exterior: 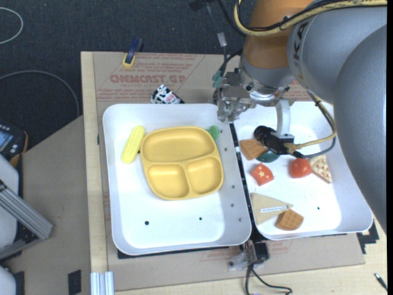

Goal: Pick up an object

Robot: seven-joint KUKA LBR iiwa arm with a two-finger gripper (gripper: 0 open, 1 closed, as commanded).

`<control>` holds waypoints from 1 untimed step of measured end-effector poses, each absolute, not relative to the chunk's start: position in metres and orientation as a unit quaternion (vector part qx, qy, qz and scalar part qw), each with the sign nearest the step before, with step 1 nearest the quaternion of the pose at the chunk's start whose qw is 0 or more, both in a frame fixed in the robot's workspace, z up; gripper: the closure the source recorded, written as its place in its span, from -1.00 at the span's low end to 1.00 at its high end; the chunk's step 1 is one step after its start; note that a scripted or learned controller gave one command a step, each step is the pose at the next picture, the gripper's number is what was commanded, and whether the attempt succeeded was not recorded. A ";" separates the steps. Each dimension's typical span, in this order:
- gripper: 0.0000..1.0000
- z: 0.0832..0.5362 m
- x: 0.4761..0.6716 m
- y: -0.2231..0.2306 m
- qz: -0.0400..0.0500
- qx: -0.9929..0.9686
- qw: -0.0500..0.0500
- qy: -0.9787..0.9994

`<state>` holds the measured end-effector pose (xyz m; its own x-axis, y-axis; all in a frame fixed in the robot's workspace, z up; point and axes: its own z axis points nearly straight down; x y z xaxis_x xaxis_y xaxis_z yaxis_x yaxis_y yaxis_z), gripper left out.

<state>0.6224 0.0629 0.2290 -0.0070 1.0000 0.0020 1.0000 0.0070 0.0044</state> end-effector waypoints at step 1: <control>1.00 0.235 0.634 0.075 0.002 0.706 0.001 0.708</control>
<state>0.6342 0.0747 0.2352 -0.0026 1.0000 0.0004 1.0000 0.0026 0.0043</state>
